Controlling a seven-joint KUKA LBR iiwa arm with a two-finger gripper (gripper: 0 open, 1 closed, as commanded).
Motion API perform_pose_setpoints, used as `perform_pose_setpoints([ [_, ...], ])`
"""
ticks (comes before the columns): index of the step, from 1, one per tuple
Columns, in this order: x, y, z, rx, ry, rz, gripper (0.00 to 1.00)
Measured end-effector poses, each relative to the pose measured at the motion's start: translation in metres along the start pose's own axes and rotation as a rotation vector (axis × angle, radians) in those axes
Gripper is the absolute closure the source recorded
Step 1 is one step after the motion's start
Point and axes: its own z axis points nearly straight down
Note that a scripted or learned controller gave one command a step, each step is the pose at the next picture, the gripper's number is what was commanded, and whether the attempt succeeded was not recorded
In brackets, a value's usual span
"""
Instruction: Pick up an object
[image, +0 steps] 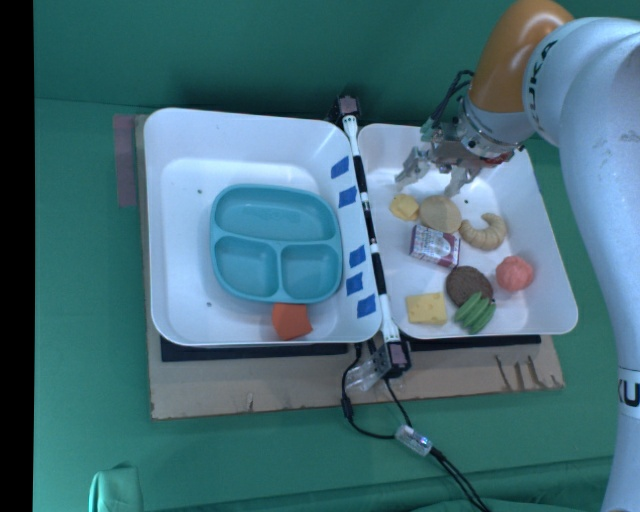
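just below end effector: potato (croissant beside)

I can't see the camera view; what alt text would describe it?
A grey robot arm's gripper, fingers spread and holding nothing, hovers over the right white bin of toy food: a croissant, a burger patty, a cheese slice and more. The left bin holds a teal divided plate and an orange piece.
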Motion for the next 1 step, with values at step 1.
perform_pose_setpoints([
  [1, -0.0017, -0.0150, -0.0005, -0.003, -0.001, 0.002, 0.00],
])
